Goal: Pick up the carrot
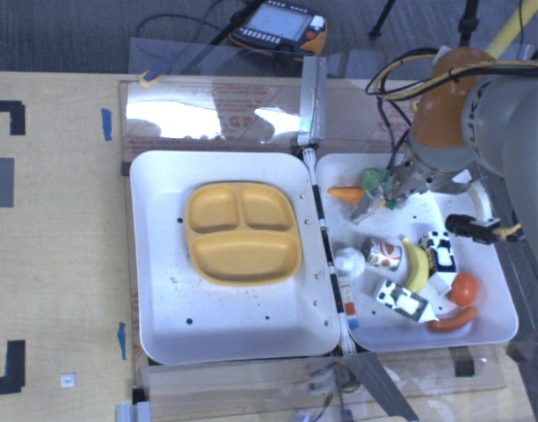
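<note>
Carrot [345,194]: lies in right bin [498,323], far-left corner, beside divider, green top toward arm. Claw [374,204]: just beside carrot's leafy end, angled low for approach; finger spread indiscernible, cannot tell. Carrot not gripped.

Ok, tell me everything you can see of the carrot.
The carrot is a small orange toy, smooth like plastic, tapering to a point on the view's left, with a green leafy top at its right end. It lies flat near the far left corner of the right bin, close to the divider. The tool sits right at its leafy end; actual contact can't be judged.
</note>
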Motion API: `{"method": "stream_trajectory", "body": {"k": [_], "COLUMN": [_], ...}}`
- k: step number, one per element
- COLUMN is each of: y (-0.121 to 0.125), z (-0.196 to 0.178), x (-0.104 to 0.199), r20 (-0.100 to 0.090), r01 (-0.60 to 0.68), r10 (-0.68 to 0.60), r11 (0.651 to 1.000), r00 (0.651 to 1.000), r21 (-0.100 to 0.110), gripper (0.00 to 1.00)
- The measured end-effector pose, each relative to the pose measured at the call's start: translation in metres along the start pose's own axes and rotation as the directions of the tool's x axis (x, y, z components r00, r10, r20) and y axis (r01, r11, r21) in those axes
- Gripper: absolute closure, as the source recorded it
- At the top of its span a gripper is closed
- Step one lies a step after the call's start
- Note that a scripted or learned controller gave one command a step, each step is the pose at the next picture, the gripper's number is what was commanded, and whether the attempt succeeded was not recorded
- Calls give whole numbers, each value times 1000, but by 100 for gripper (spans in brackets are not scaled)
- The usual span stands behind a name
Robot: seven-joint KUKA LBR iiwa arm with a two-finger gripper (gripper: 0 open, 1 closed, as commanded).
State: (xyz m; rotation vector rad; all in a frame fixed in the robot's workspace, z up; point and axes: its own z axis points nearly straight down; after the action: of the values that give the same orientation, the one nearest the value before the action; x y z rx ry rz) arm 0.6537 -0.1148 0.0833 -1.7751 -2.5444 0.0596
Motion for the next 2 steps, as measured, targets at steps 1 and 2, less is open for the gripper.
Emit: {"method": "stream_trajectory", "body": {"k": [1,2], "y": [1,19], "z": [-10,-96], "x": [-2,48], "r20": [7,6], "r01": [6,-275], "r10": [-6,275], "r11": [1000,961], "r00": [1000,961], "r21": [-5,-26], "gripper": [100,100]}}
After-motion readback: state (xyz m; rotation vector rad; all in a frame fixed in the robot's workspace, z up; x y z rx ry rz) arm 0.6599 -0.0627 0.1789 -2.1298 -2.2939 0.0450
